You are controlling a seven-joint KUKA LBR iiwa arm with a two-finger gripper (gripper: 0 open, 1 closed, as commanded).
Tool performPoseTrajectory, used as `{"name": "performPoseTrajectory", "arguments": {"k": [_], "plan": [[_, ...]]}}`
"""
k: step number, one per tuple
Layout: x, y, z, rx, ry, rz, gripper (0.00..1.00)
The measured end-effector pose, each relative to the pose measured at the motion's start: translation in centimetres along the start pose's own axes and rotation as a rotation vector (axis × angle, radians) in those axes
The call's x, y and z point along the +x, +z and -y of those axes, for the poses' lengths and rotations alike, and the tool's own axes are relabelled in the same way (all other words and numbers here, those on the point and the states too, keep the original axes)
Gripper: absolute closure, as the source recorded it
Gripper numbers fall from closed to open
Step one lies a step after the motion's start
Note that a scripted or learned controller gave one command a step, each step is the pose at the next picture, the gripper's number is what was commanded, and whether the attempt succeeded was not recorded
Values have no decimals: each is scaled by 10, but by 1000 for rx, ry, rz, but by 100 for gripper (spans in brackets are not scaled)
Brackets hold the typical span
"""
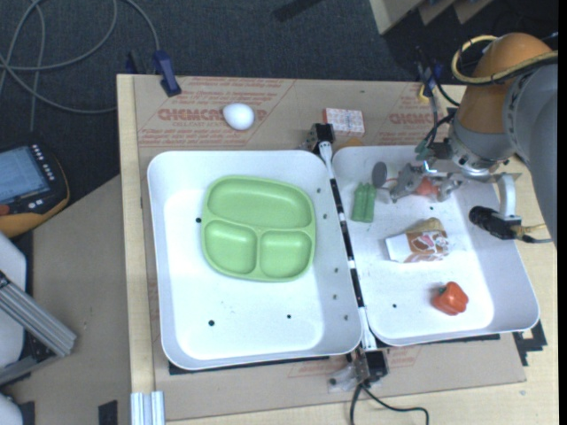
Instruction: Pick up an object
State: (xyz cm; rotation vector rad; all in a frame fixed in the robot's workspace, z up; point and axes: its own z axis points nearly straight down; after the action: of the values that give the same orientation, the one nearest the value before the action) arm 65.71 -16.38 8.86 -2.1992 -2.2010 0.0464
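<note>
Two white bins sit side by side. L bin [177,264] has a green plate [259,227] w/ 3 parts in it. Behind the bins, on the board, are a white egg [237,115] and a small dotted box [344,120].

R bin [496,273] is where my picks are. A green block [363,203] lies by its left wall, w/ a grey spoon [379,173] just beside it. A snack pack [420,241] is in the middle, and a red-orange toy [451,298] is near the front.

My gripper [426,181] is low at the back of R bin, near the spoon and apart from the snack pack. I can't tell if it's wide or narrow. A bit of red shows under it, too small to name.

I think I'm at the reach-and-grab step, w/ nothing lifted yet afaict. The closest obj to go for is the spoon or that red bit. Next I need to make sure sth is really in my grip, squeeze, then go straight up, slow.
</note>
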Motion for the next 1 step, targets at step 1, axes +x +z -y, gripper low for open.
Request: {"name": "performPoseTrajectory", "arguments": {"k": [1], "plan": [[39,7,62,-41,1,0,0]]}}
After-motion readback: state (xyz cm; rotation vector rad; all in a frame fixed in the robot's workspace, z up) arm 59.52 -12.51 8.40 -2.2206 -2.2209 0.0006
